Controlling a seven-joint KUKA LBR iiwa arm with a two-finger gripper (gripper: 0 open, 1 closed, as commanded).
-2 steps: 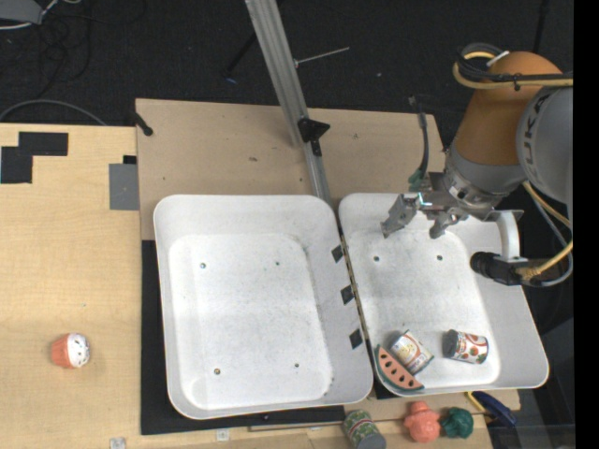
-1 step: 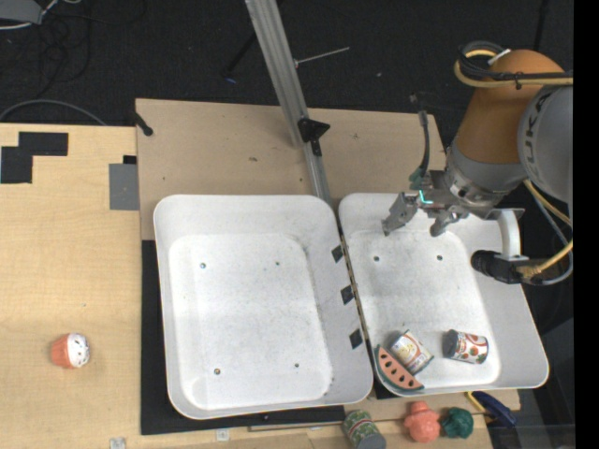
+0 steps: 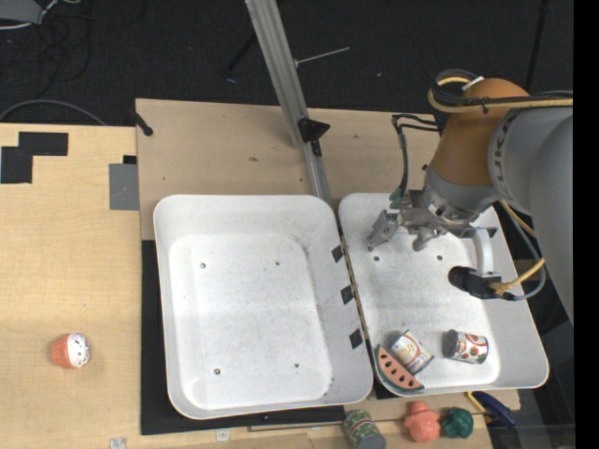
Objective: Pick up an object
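Observation:
In the right bin [image 3: 505, 368], near its front edge, lie a small can with a red and white label [image 3: 409, 351], a watermelon slice toy [image 3: 398, 370] and a second small can [image 3: 466, 346]. My gripper [image 3: 401, 235] hangs over the bin's back left part, well behind these objects. It is open, with nothing between its fingers [image 3: 378, 231].
The left bin [image 3: 178, 223] sits beside the right one, across a divider with black clips. In front of the right bin lie a dark can [image 3: 357, 428], a red toy [image 3: 422, 422] and a green toy [image 3: 457, 423]. An orange ball [image 3: 69, 351] rests far left. A metal rail [image 3: 285, 82] slants up behind the bins.

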